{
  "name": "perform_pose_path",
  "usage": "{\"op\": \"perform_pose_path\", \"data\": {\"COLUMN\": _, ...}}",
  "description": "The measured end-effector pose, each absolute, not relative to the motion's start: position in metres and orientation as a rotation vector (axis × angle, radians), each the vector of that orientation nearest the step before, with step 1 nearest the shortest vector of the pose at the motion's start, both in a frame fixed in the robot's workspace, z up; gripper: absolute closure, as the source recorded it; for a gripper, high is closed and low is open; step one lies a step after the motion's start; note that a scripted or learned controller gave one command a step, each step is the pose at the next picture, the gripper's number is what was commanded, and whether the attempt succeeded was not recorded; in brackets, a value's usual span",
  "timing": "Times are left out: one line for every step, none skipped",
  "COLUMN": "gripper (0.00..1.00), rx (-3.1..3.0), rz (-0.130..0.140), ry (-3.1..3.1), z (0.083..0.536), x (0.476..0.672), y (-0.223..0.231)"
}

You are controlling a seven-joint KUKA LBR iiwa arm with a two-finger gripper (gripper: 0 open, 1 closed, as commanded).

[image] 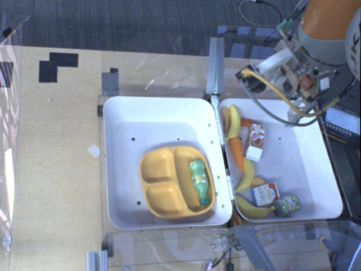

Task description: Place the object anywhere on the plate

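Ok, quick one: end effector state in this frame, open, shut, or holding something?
End effector: cannot be told; it sits above the back of the right bin, with cables across it.

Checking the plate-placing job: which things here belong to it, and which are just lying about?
Job:
yellow plate
green bottle, lying in the plate's right compartment
end effector

Lying about, right bin:
bananas
carrot
cartons
can

Green bottle [199, 182] fills the plate's [159, 197] right compartment; both its left compartments lie open
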State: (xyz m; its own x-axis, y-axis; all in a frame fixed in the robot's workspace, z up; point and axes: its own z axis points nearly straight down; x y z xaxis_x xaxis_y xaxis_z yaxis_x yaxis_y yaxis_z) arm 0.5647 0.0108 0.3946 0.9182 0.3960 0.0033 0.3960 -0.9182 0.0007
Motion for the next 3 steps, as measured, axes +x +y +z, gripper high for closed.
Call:
{"op": "perform_pose_path", "data": {"gripper": 0.0, "rx": -3.123, "rz": -0.008, "ry": -0.316, "z": 0.358, "x": 0.593, "y": 0.165}}
{"op": "perform_pose_path", "data": {"gripper": 0.0, "rx": -3.123, "rz": -0.006, "ry": -0.334, "z": 0.413, "x": 0.578, "y": 0.104}}
{"op": "perform_pose_path", "data": {"gripper": 0.0, "rx": -3.107, "rz": -0.003, "ry": -0.476, "z": 0.425, "x": 0.583, "y": 0.04}}
